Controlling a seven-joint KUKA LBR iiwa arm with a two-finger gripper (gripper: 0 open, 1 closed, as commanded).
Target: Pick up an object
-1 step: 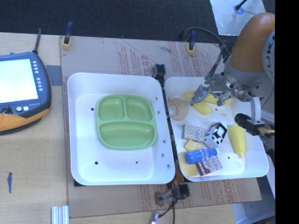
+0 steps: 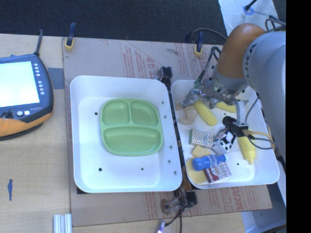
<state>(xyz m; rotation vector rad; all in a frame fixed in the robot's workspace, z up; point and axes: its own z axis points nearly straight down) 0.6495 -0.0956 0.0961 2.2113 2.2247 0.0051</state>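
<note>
The right bin (image 2: pixel 262 176) holds several small items. A yellow corn cob (image 2: pixel 205 113) lies near its back left, with a tan piece (image 2: pixel 188 115) beside it. My gripper (image 2: pixel 201 101) hangs low over the back of this bin, just behind the corn cob, and it looks open with nothing between its fingers. Farther forward lie a patterned packet (image 2: pixel 201 137), a black-and-white toy cow (image 2: pixel 224 141), a blue bottle (image 2: pixel 209 161) and a yellow squash-like toy (image 2: pixel 248 148). The arm covers the bin's back right corner.
The left bin (image 2: pixel 87 169) holds a green divided plate (image 2: pixel 131 126). A tablet in an orange case (image 2: pixel 22 89) lies at the bench's left edge. A cable (image 2: pixel 252 136) trails over the right bin. Clamps sit between the bins at back and front.
</note>
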